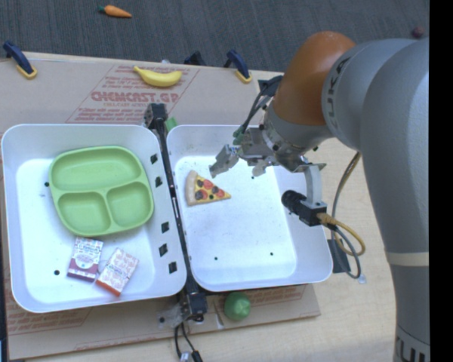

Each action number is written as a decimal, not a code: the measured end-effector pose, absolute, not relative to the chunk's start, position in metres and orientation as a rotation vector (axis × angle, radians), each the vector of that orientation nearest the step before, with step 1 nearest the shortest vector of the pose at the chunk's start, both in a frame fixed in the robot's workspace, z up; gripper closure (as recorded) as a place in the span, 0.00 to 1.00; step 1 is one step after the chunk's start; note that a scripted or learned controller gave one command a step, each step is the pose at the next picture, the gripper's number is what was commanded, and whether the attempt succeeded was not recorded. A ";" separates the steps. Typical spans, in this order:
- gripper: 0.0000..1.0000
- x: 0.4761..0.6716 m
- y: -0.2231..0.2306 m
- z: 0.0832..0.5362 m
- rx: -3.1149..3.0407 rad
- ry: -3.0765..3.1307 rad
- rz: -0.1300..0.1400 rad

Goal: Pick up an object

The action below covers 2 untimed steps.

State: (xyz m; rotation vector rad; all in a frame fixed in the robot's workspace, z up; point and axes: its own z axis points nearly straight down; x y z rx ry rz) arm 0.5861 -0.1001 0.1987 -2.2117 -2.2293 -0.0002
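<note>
1. The small toy pizza slice (204, 190), a flat triangle with a tan crust and red topping with dark dots, lies in the right shallow white bin (309, 259), close to the black divider (168, 194) where the two bins meet.
2. The metal two-finger pincer (228, 159) hangs just above and to the right of the slice, apart from it, and nothing is between its fingers; from this angle I cannot tell how wide they stand.
3. The slice looks like rigid plastic, so I judge it light and stiff, not fragile, but thin and low on the smooth floor of the bin.
4. A good hold would probably be across the two long sides near the thicker crust end, because the point is narrow and may slip out.
5. Left of the divider, the left white bin (15, 202) holds a green divided plate (100, 187) and two small red and white packets (102, 265).
6. A yellow toy banana (158, 75) lies on the cardboard tabletop (75, 89) behind the divider, and a green ball (237, 305) lies in front of it.
</note>
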 end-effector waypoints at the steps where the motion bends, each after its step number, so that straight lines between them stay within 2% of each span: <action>1: 0.00 0.522 -0.048 0.191 -2.211 -2.228 0.005; 2: 0.00 0.533 -0.086 0.192 -2.217 -2.224 0.002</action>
